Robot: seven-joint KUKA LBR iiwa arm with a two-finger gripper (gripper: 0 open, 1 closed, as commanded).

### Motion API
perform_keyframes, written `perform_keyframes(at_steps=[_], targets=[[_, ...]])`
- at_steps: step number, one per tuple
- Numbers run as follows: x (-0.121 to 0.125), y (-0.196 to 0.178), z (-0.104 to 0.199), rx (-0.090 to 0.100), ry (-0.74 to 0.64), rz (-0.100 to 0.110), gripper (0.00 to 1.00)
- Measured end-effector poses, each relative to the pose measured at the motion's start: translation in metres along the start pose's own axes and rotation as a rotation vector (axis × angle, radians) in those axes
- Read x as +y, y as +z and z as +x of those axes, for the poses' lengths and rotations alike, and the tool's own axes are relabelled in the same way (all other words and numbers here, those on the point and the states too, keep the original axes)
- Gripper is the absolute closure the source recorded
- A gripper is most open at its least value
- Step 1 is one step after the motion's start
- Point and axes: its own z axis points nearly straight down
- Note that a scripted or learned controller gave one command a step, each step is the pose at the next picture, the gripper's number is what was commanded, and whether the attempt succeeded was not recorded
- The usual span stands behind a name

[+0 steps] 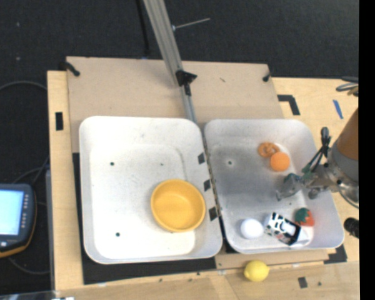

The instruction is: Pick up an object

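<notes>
Camera view. Step in hand, as you may judge it: approach. The gripper (292, 186) hangs over the right bin (237, 142), near the orange ball (279, 162); whether it is parted or closed, you cannot tell, and nothing is seen held.

Next move calls for: settling on one target, descending squarely, closing.

Count, right bin:
- orange ball, one
- small orange lump (268, 149), one
- white ball (251, 228), one
- black-and-white item (282, 227), one

Left bin (112, 142): yellow bowl (177, 205), one.

On the bench: yellow lemon (256, 270), one.
</notes>
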Motion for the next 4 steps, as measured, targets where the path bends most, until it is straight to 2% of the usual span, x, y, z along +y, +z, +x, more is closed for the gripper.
perform_keyframes(at_steps=[1,2,3,4], targets=[[-0.006,0.061,-0.007,0.001,-0.001,0.003,0.0],[-0.006,0.071,-0.008,-0.001,0.001,-0.003,0.0],[-0.004,0.06,-0.009,-0.001,0.005,-0.008,1.0],[-0.003,0.016,-0.004,0.0,-0.006,-0.009,1.0]])
